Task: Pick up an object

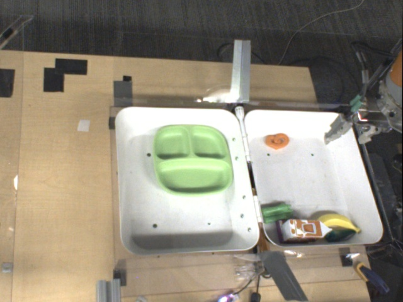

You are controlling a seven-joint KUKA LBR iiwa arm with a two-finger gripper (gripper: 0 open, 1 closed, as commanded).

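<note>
From above, the end effector (340,129) hung over the right bin's (315,187) far right corner; whether wide or narrow, I cannot tell. The orange piece (276,141) lay nearest, to its left; carton (302,230), banana (337,222) and green piece (276,212) crowded the near edge.

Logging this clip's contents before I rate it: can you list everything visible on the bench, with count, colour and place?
bins: two, white, side by side on the bench
divided plate: one, green, middle of the left bin
small round piece: one, orange, upper left part of the right bin
cylindrical item: one, green, near left corner of the right bin
carton: one, brown and white, near edge of the right bin
banana-like item: one, yellow, beside the carton, lying on something dark green
bench: one, light wood
gripper: one, grey, over the far right corner of the right bin, nothing seen between its fingers
</note>
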